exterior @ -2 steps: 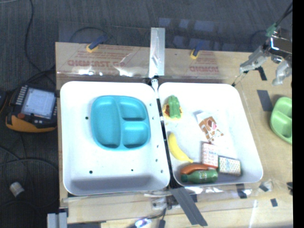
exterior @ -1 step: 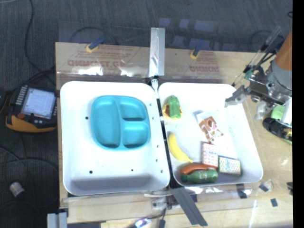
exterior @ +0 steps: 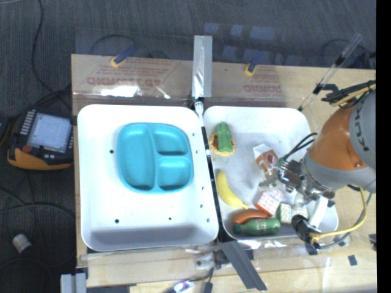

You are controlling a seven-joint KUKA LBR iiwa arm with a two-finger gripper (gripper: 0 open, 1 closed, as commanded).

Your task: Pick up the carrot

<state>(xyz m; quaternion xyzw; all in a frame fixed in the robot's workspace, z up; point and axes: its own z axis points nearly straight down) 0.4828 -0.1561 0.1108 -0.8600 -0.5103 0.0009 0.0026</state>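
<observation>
Wooden bench (exterior: 342, 84) on dark carpet (exterior: 122, 11); carrot (exterior: 247, 215) in right bin (exterior: 293, 118); fingers' (exterior: 287, 188) state unclear.

The carrot (exterior: 247, 215) lies along the right bin's (exterior: 244, 116) front edge, touching a green vegetable (exterior: 257, 226), while the gripper (exterior: 287, 185) hovers near that bin's front right corner

The wooden bench (exterior: 342, 90) carries two white bins: the right bin (exterior: 293, 118) under the arm, the left bin (exterior: 98, 224) further away.
</observation>
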